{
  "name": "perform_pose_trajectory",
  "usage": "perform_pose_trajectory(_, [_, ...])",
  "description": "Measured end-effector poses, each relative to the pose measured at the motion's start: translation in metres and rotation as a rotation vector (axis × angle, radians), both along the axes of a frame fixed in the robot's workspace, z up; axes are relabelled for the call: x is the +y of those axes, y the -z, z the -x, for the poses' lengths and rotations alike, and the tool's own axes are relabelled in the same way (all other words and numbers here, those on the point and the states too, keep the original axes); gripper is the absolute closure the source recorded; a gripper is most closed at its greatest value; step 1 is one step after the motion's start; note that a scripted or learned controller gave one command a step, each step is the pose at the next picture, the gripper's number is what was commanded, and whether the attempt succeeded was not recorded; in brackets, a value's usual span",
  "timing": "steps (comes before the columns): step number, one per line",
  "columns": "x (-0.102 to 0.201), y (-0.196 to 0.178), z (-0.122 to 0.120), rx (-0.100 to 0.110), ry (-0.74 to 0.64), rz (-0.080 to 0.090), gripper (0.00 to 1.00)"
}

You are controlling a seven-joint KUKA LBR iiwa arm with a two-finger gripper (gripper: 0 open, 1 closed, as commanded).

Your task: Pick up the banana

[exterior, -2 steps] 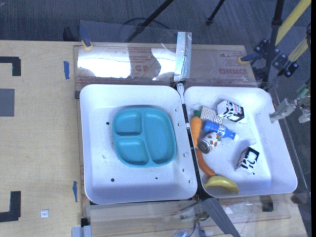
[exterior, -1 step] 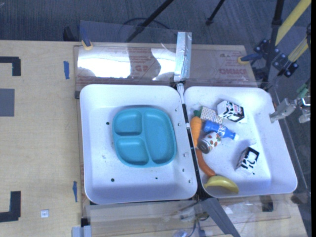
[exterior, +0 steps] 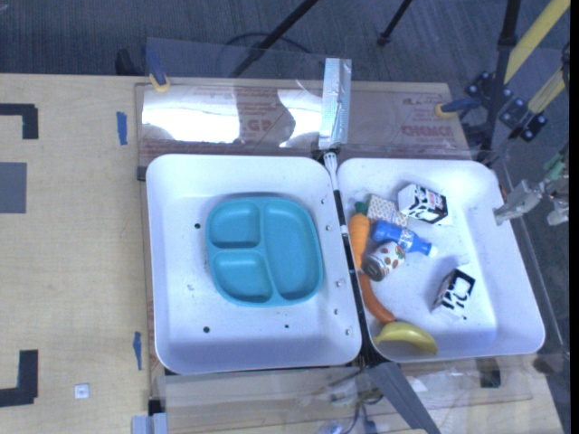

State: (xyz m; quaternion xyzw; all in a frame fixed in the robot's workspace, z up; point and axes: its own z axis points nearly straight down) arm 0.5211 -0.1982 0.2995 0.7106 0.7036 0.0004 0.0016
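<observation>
So the banana sits in the right bin, down at its near edge and close to the near-left corner, right up against the bin wall. Its long axis runs roughly along that near edge, left to right with a slight tilt, and the orange carrot-shaped thing comes down to touch or nearly touch its left end.

The gripper is at the far-right side of that same bin, hovering around the right rim. It's small and blurry there, so I honestly can't tell whether the jaws are spread or closed, and nothing looks to be in them. From there the banana lies toward the near-left, diagonally across the bin, well apart. My guess is the arm has to cross over most of the clutter and then come down across the banana's short side, with the bin wall making it tight.

Count, as best I can make out: one banana, two orange carrot-ish pieces (the other one is further up along the left wall), two black and white cartons, one blue bottle, one small can. The left bin holds one teal divided plate. Two bins on the desk in total
</observation>
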Motion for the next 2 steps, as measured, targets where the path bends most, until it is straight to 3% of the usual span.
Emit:
perform_pose_trajectory(1, [0.0,0.0,0.0,0.0,0.0,0.0,0.0])
perform_pose_trajectory(2, [-0.001,-0.01,-0.001,-0.003,0.0,0.002,1.0])
